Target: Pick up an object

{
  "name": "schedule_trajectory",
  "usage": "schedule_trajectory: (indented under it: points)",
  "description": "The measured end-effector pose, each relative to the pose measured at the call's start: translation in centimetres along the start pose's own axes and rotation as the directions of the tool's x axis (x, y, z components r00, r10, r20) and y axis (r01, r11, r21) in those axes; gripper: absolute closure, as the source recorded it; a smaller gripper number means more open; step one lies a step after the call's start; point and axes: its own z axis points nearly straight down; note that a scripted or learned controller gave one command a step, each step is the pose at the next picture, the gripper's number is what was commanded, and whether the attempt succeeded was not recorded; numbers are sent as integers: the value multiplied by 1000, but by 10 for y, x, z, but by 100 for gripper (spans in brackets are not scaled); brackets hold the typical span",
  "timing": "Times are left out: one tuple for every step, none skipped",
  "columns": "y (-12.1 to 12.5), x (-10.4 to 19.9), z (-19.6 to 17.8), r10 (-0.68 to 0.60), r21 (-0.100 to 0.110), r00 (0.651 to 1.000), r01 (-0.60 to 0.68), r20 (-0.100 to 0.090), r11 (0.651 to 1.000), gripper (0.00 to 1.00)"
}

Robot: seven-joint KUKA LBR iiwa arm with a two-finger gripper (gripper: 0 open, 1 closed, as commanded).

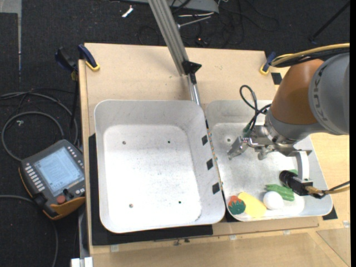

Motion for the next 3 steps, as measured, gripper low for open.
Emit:
schedule_trajectory:
  points:
    - [1, 0, 46, -1, -9, 1000, 1, 1, 1000, 0]
    - [1, 0, 35, 0, -9, 1000, 0, 0, 1000, 100]
    - [0, -4, -9, -1, -12, 1000, 1, 2, 1000, 100]
